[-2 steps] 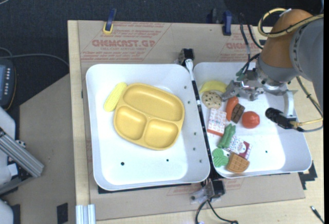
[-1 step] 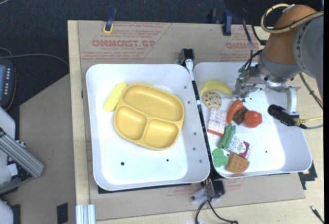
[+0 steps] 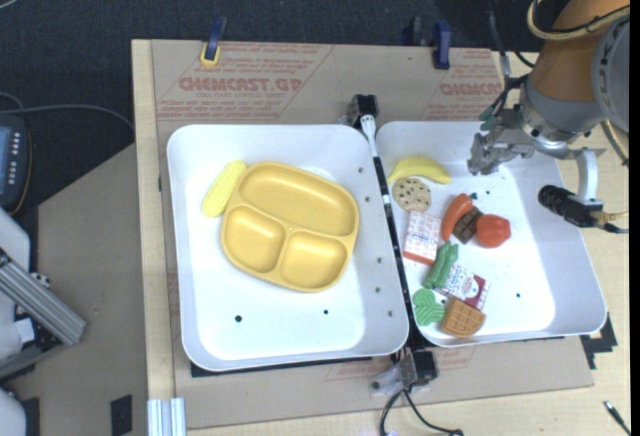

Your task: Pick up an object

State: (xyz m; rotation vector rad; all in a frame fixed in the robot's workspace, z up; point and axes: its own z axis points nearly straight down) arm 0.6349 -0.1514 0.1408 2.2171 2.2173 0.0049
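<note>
The landmark for all positions below is the right-hand shallow white bin (image 3: 560,309), which holds the pickable items.

The left-hand shallow white bin (image 3: 190,254) lies directly beside the landmark, the two rims touching along a black centre divider. It holds a yellow plastic three-compartment tray (image 3: 290,224) and, against that tray's far-left edge, a yellow toy corn cob (image 3: 223,187). This bin most likely serves as the drop side.

The grey arm with its orange band (image 3: 570,64) reaches in over the landmark's far right corner. Its two-finger gripper (image 3: 487,156) hangs above bare bin floor at the far end of the landmark, apart from every item. The fingers are too small and dark against the wrist to resolve, so whether they are parted or closed cannot be told; nothing is visible between them.

Candidate objects lie clustered toward the landmark's left half, within reach:
- a yellow toy banana (image 3: 422,167), nearest the gripper, at the far left;
- a round speckled toy cookie (image 3: 411,193), just nearer than the banana;
- a red toy tomato (image 3: 492,230), near the centre;
- an orange toy carrot (image 3: 457,212), touching a dark piece beside the tomato;
- a tan toy waffle (image 3: 462,318), at the near edge.

No object has been picked up yet.
</note>
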